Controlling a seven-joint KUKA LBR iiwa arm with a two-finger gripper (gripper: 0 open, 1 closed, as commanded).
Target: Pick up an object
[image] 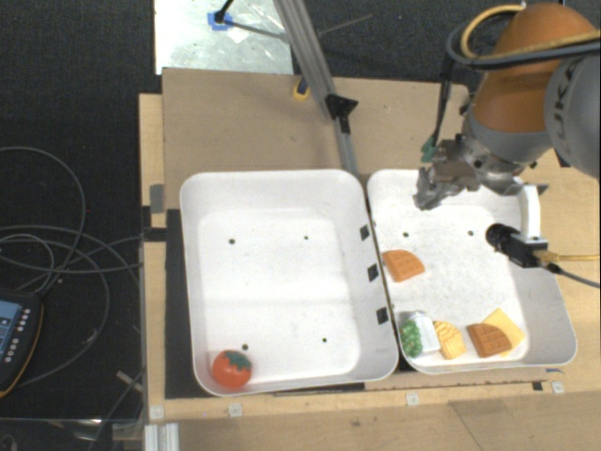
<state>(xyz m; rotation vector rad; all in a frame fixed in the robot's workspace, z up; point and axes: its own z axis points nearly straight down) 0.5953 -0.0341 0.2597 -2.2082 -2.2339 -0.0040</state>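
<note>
While nothing is between the fingers yet, the step in hand looks like choosing a target and lining up over it, so start from the near edge of the bench. A round red tomato-like toy with a green top (231,368) sits alone in the near-left corner of the left white bin (272,195), close to both walls; a straight-down grasp there would risk a finger catching the rim. Along the near edge of the right white bin (470,216) lies a crowded row: a green-and-white packet-like piece (414,334), a small yellow piece (450,339) just beside it, then an orange-brown waffle-like block (487,339) touching a yellow cheese-like wedge (506,325). Picking from that row would likely nudge neighbours. Farther in, near the bin's left wall, an orange-brown wedge-shaped toy (403,266) lies well apart from the rest, the easiest candidate in my judgement: descend vertically over its middle and close across its narrower width. Farthest, the grey two-finger gripper (434,195) hangs over the far-left part of the right bin; whether it is spread or closed I cannot tell.
</note>
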